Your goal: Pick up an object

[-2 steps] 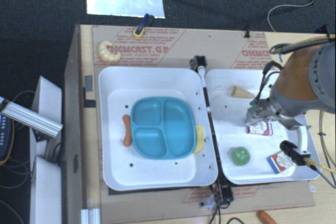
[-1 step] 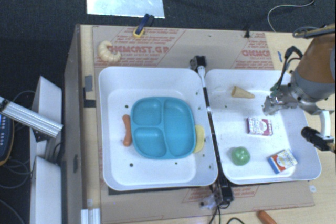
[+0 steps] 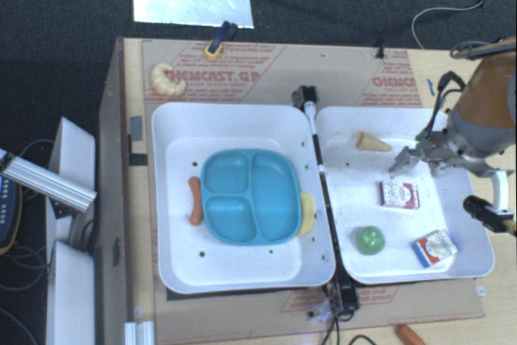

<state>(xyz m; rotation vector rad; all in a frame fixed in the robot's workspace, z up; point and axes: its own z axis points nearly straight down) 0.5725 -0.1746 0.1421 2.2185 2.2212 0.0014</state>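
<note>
- The grey two-finger gripper (image 3: pixel 414 160) is positioned over the right shallow white bin (image 3: pixel 477 264); its jaw state cannot be determined.
- A small red-and-white carton (image 3: pixel 399 195) is located just below it, untouched.

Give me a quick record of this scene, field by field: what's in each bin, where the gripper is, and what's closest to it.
left bin: blue divided plate, hot dog beside it, yellow item partly under the plate's right edge
right bin: wedge, red and white packet, green ball, small carton
gripper: over the right bin, between the wedge and the packet
nearest item: red and white packet
held item: none seen
</note>
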